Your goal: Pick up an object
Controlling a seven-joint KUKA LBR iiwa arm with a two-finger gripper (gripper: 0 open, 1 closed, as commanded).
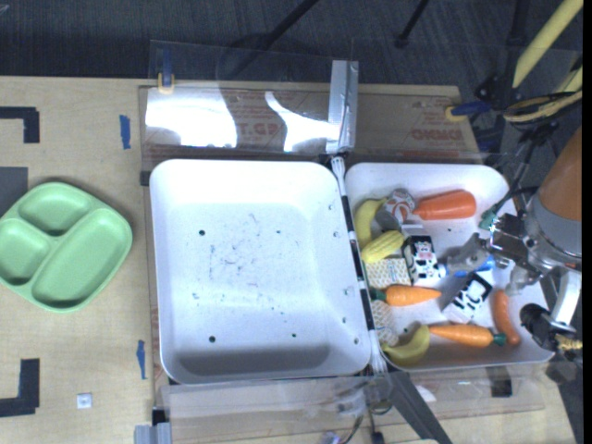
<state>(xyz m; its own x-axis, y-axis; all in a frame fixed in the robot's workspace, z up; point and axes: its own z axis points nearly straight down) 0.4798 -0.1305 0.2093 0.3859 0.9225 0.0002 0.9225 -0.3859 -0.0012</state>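
Observation:
The right bin [490, 176] holds a heap of toy food. A large orange carrot [446, 203] lies at its far side, beside a yellow banana [367, 216] and a corn cob [383, 245]. A black-and-white cow figure [423, 257] stands near the middle, with a smaller carrot [412, 295] below it. Another carrot [461, 335] and a second banana [413, 343] lie along the near wall. My gripper [455, 276] reaches in from the right, open, its fingers [465, 249] spread over a black-and-white block [473, 296]. Nothing is visibly gripped.
The left bin [250, 266] is a bare white tray beside the full one. A green divided plate [60, 245] rests on the wooden bench at the far left. A clear plastic panel [240, 109] stands behind the bins. Cables hang at the upper right.

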